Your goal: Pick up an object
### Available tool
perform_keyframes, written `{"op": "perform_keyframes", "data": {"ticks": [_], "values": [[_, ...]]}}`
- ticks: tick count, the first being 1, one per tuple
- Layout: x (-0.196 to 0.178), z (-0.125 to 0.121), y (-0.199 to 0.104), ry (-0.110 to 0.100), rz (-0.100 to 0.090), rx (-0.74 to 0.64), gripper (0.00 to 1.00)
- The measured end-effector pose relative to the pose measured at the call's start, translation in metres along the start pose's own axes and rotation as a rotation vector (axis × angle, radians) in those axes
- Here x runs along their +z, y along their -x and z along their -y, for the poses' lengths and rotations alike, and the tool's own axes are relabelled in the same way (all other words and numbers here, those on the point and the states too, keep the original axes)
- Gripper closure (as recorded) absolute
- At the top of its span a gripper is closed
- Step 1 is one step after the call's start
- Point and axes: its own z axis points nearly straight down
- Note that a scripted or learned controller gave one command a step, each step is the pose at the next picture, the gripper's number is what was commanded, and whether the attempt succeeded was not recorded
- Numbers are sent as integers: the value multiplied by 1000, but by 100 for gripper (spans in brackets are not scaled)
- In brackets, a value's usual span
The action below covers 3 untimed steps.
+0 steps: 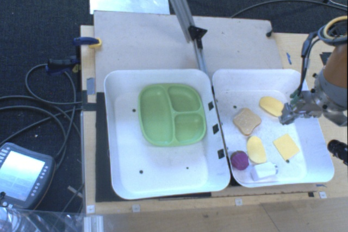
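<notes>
A: In the right bin (321, 168), what lies around you?

B: Entry. A yellow oval piece (271, 106) sits just beside my gripper (286, 115), to its left and touching or nearly so. A tan toast-shaped piece (247, 120) lies further left, near the middle. Below it, a pale yellow rounded piece (256, 149); right of that, apart, a flat yellow square (286, 146). Near the front wall, a purple ball (239, 160) and a white block (263, 171), with the pale yellow piece just above and between them.

A: And the left bin (122, 171)?

B: It holds a green divided tray (171, 114), three compartments. A slanting metal pole (182, 5) runs down to the ridge where the two bins meet.

A: Your pose?

B: My arm (333, 81) comes in from the right, wrist over the right bin's far right part, gripper low beside the oval piece. Nothing blocks that piece from above.

A: Gripping anything?

B: Cannot tell; no object is seen clamped.
</notes>
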Motion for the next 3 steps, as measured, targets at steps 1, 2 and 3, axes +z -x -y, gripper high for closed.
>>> {"op": "perform_keyframes", "data": {"ticks": [1,2,3], "values": [[-9,-34,-44,-2,-3,-5,100],[-15,-66,-90,-3,-3,-6,100],[-14,-89,-128,-4,-3,-4,100]]}}
